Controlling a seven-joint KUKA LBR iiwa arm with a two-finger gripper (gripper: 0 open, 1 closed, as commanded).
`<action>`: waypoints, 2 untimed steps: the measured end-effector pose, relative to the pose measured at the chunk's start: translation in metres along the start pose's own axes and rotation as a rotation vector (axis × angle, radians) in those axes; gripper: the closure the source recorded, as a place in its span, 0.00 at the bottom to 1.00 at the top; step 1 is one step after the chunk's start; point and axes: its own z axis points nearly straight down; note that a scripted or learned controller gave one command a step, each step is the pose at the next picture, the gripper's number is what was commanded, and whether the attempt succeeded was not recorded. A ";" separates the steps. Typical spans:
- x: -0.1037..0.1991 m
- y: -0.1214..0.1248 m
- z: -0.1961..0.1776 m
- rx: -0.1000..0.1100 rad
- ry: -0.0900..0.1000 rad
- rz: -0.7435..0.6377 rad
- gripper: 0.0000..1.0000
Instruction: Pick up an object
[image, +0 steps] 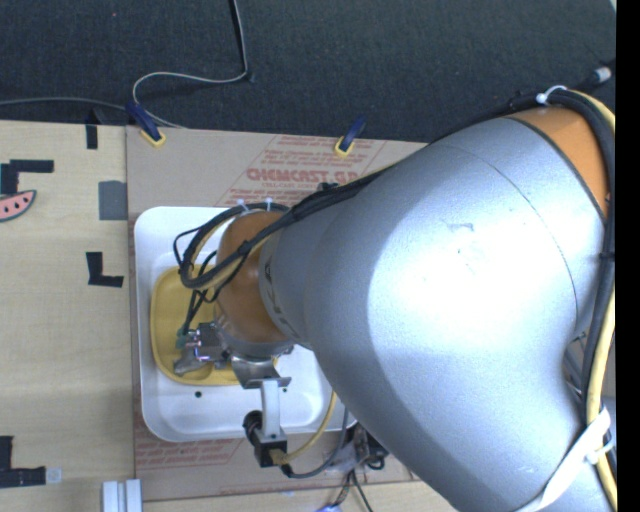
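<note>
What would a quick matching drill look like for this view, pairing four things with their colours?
Things:
1. bin
2. object in the bin
3. arm
4. clips on the cardboard's far edge

Colours:
A. grey
B. yellow and blue
C. white
D. yellow

Pairs: 1-C, 2-D, 3-A, 4-B

Arm (450, 300) blocks most of bin (160, 400) and frame right; yellow obj (165, 320) partly hidden under wrist. Arm cut off at right and bottom edges.
</note>
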 end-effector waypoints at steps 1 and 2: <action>0.016 0.066 0.004 0.013 -0.004 0.001 0.00; 0.002 0.068 -0.007 0.021 -0.027 0.011 1.00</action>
